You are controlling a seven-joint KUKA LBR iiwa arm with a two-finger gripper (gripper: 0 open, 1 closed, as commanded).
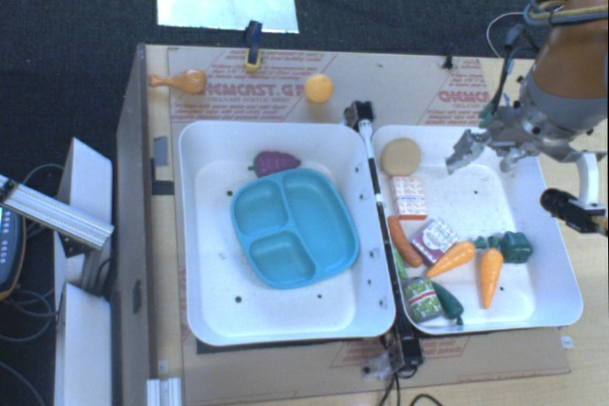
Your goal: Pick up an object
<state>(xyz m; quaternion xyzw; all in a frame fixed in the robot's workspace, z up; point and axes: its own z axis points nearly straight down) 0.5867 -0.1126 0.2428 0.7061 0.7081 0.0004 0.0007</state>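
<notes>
Hovering over the right white plastic bin's (pixel 557 285) far edge, grey two-finger gripper (pixel 485 150): fingers spread, nothing between them; bench of printed cardboard (pixel 276 90), dark carpet (pixel 67 24) around.

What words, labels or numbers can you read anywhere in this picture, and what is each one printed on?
"DURACAST", partly legible, in red repeated print on the tan cardboard sheet under the two white bins; the same print near the right corner is too blurred to read.
Print on the small white and red packet: too small to read.

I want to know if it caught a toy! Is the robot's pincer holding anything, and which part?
No, nothing. The pincer hangs open over the right bin, with no toy between its fingers. The carrots lie loose below.
</notes>
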